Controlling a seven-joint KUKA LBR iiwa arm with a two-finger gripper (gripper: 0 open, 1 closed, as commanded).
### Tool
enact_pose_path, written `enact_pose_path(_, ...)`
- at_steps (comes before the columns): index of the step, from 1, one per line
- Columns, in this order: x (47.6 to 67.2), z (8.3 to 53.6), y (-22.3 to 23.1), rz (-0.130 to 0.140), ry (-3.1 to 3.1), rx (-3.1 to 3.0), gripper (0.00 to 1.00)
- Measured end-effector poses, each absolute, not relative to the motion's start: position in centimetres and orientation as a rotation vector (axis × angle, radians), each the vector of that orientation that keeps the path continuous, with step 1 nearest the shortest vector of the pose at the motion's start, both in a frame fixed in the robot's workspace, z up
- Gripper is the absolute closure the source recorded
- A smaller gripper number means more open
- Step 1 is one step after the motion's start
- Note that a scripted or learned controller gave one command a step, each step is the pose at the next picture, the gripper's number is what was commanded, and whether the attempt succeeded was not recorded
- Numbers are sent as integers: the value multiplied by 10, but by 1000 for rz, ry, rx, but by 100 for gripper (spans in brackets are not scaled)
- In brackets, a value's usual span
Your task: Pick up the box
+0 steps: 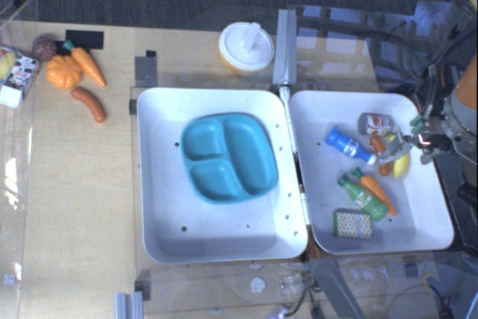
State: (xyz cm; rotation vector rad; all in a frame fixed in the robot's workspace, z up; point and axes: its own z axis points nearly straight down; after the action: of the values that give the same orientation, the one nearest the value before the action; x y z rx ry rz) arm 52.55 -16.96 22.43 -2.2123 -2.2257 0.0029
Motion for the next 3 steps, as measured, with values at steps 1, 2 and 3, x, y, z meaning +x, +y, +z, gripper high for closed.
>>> enact_pose_path(1, 584, 152, -189, 4, -2192, -2247, 0)
enact_pose_path(2, 605, 94, -193, -4, -2250, -2194, 0)
enact_pose_path(3, 655, 86, -184, -4, -2264, -2186, 0)
